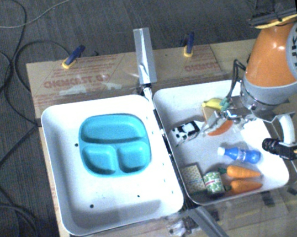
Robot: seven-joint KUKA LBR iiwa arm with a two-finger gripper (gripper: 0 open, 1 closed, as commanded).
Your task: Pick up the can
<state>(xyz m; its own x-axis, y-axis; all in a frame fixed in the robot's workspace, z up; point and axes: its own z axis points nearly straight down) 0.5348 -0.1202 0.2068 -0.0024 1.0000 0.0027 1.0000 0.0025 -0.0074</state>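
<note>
The can is small, with a green label and dark ends. It sits at the front of the right bin, between a patterned box and two carrots. My gripper hangs over the back middle of that bin, well behind the can and apart from it. It is close to a yellow object and an orange object. The grey and orange arm hides the bin's back right corner.
A blue bottle lies just behind the carrots. A black-and-white toy rests near the bin's left wall. The left bin holds a blue divided tray. A metal post stands behind the bins.
</note>
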